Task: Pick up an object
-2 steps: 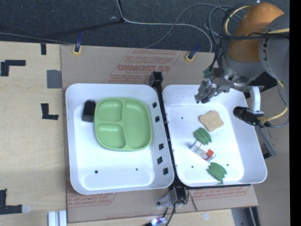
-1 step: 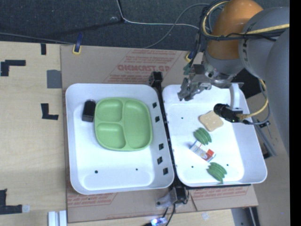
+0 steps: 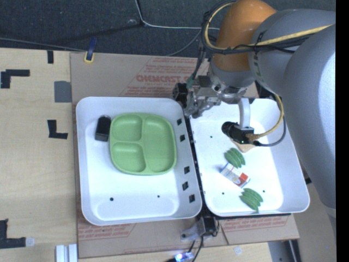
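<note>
While the gripper hangs over the far end of the wall where the 2 white bins meet, I cannot tell how it is set. Open white floor lies in the right bin along its far edge; toward its near edge sit a leafy green piece, a small red-and-white packet and a second green piece. A smooth green 3-compartment plate fills the left bin's middle, a small black block touching its left rim.

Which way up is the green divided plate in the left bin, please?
Right side up: the green divided plate lies flat in the left bin, its three compartments facing the camera.
</note>
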`<act>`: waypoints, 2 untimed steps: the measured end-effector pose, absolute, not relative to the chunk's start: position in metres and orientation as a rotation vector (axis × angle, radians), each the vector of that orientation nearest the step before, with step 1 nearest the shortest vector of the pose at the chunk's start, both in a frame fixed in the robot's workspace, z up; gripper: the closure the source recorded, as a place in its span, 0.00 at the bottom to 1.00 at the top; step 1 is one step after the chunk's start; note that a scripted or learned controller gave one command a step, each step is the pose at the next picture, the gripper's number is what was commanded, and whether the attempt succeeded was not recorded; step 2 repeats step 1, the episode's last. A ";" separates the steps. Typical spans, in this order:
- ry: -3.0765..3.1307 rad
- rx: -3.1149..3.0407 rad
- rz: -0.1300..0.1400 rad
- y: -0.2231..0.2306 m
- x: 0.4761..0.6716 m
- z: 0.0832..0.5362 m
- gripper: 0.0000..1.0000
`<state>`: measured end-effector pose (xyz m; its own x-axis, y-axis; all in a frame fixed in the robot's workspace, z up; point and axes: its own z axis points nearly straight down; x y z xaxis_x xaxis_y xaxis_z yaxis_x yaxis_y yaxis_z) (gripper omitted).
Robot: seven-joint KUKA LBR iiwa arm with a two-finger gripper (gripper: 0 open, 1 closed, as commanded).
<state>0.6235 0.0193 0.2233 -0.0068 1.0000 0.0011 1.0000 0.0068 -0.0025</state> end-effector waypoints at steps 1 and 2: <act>-2.226 -2.213 0.003 0.070 0.615 0.213 1.00; -2.226 -2.213 0.003 0.070 0.615 0.213 1.00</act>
